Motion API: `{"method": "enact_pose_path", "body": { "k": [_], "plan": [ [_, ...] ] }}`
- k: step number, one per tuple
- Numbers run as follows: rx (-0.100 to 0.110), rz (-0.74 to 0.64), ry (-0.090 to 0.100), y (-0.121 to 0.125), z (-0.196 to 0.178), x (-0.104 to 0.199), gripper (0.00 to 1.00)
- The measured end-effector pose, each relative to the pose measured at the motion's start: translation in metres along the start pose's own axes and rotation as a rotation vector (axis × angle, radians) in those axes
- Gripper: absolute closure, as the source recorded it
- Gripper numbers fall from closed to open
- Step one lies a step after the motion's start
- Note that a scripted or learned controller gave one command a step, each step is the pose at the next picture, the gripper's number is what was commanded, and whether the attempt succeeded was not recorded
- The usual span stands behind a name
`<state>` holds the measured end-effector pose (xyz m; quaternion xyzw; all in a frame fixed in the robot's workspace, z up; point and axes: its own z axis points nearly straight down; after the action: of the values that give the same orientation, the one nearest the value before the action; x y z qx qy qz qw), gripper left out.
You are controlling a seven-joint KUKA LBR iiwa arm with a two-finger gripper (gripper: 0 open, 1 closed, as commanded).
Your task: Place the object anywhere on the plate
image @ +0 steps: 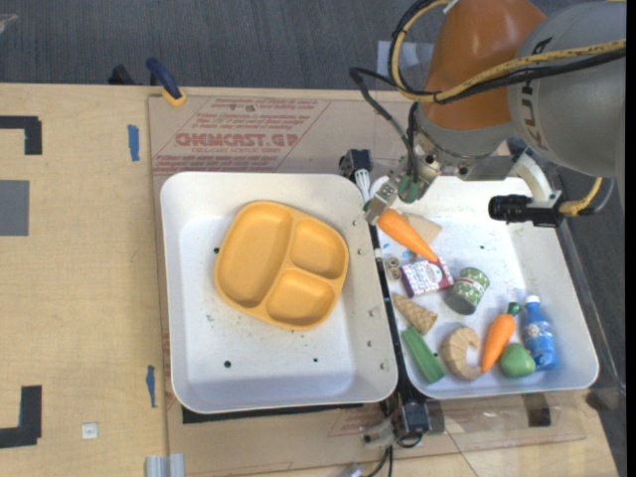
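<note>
The gripper point(391, 196) sits at the right bin's point(571, 296) back-left corner, pinching the top end of a toy carrot point(406, 233) that slants down toward the purple carton point(424, 278). The yellow divided plate point(281, 263) waits mid left bin point(189, 296). Best bet: lift straight up, clear both rims, then drop over any compartment.

Plate point(281, 263): yellow plastic, smooth, satin sheen, three compartments.
Bins point(199, 366): white plastic, matt, lightly speckled.
Bench point(70, 296): pale wood-look board, matt.
Cardboard sheet point(248, 132): brown, printed red, dull.
Carrot point(407, 235) just below jaws: orange plastic, smooth.
Arm shell point(586, 87): grey, semi-gloss; orange band point(487, 48) glossy.
</note>
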<state>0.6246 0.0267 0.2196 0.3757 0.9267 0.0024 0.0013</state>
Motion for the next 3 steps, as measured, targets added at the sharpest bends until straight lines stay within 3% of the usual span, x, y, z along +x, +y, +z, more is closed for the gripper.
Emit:
{"method": "enact_pose_path", "body": {
  "k": [1, 3],
  "plan": [
    [0.004, 0.005, -0.001, -0.0032, 0.0013, -0.0025, 0.00],
    [0.004, 0.005, -0.001, -0.0032, 0.0013, -0.0025, 0.00]
  ]
}}
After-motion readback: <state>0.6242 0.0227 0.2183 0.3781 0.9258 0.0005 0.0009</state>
